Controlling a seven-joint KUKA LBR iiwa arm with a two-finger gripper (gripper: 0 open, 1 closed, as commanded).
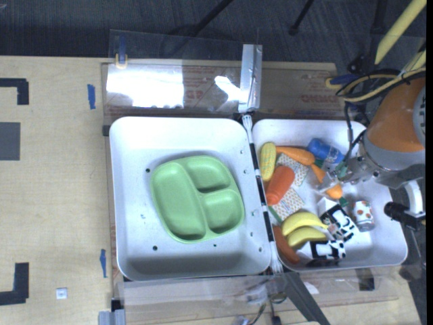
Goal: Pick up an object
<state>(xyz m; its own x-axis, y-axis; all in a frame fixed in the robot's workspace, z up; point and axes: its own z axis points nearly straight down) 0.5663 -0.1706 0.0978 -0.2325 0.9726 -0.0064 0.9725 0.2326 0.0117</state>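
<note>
Bananas lie heaped below-left of gripper, lowered among toys for a pick; grip state can't be told.

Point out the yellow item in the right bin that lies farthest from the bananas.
The corn cob, standing lengthwise against the bin's left wall near the top. The two bananas lie low in the bin, beside the black-and-white toy.

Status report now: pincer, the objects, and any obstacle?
Pincer low over right bin, grip unclear. Toys piled there: corn, carrot, bananas. Nothing seen lifted. Green tray sits in left bin.
</note>
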